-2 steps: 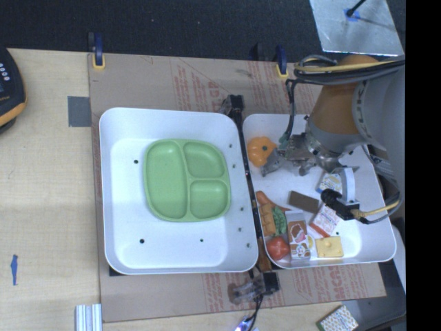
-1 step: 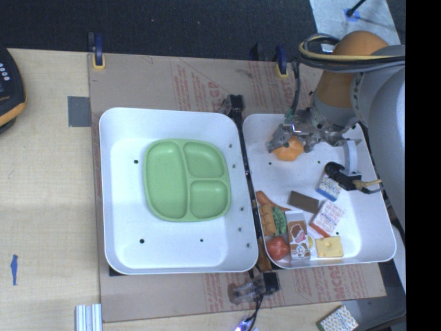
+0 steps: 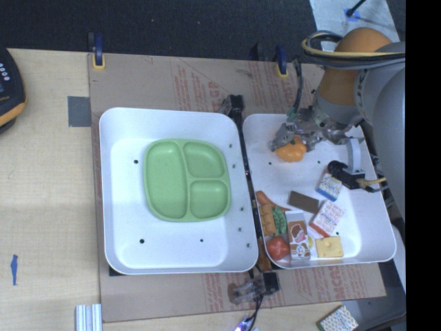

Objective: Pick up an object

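orange toy (image 3: 290, 152) in right bin (image 3: 386, 236) under gripper (image 3: 295, 135)

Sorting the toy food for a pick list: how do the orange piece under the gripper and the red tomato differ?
The orange piece is orange and lies at the far end of the right bin, directly at the gripper; the red tomato is red and sits in the near corner. The orange piece lies alone on bare floor, while the tomato is crowded against other toy foods. Both are small, rounded and in the same bin.
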You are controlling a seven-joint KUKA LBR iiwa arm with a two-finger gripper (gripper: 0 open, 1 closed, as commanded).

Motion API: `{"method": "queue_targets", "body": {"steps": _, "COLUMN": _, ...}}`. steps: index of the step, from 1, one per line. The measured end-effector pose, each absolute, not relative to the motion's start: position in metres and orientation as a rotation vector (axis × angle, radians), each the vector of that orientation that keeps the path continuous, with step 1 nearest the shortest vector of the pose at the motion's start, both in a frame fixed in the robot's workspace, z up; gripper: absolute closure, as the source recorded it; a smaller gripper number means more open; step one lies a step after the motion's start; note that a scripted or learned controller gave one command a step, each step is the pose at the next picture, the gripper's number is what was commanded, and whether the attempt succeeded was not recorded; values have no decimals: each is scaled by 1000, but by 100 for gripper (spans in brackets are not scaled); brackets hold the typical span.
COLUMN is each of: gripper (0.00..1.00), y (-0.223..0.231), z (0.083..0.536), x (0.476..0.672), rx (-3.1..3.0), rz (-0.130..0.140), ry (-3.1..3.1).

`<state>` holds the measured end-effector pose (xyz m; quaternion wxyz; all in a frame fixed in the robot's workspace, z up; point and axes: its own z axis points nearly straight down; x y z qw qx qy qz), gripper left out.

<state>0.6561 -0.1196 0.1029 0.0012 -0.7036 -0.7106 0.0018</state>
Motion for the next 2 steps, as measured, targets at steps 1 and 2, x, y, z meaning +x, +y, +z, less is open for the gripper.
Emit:
{"method": "queue_targets", "body": {"steps": 1, "gripper": 100, "y": -32, "z": 199, "x": 659, "rx": -2210, "rz": -13, "ry": -2237}}
{"method": "queue_targets", "body": {"steps": 2, "gripper": 100, "y": 51, "z": 212, "x": 565, "rx": -2200, "rz": 6, "ry": -2231}}
